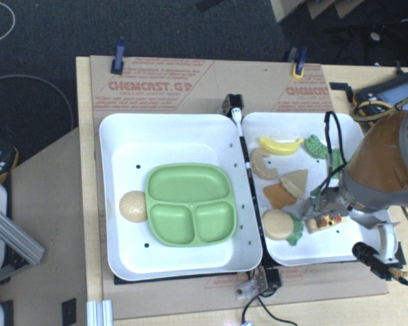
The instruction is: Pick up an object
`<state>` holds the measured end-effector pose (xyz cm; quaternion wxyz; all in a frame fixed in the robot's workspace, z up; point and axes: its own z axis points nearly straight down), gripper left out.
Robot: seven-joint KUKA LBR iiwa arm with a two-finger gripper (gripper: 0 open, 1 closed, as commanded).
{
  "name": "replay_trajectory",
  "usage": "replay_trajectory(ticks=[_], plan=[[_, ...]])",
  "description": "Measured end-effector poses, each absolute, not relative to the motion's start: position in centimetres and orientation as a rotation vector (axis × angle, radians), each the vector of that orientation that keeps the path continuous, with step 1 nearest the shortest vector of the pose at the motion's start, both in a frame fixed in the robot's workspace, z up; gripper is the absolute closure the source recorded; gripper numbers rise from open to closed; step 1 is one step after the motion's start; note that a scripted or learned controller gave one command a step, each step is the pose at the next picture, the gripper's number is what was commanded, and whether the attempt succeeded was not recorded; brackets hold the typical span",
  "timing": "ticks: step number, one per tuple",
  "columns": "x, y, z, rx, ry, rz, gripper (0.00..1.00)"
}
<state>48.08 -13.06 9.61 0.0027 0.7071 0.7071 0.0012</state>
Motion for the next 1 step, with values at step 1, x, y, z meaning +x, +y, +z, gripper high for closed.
replay_trajectory(ticks=[1], plan=[[48.11,-13.05,10.59,2.216,2.216,0.005,1.00]])
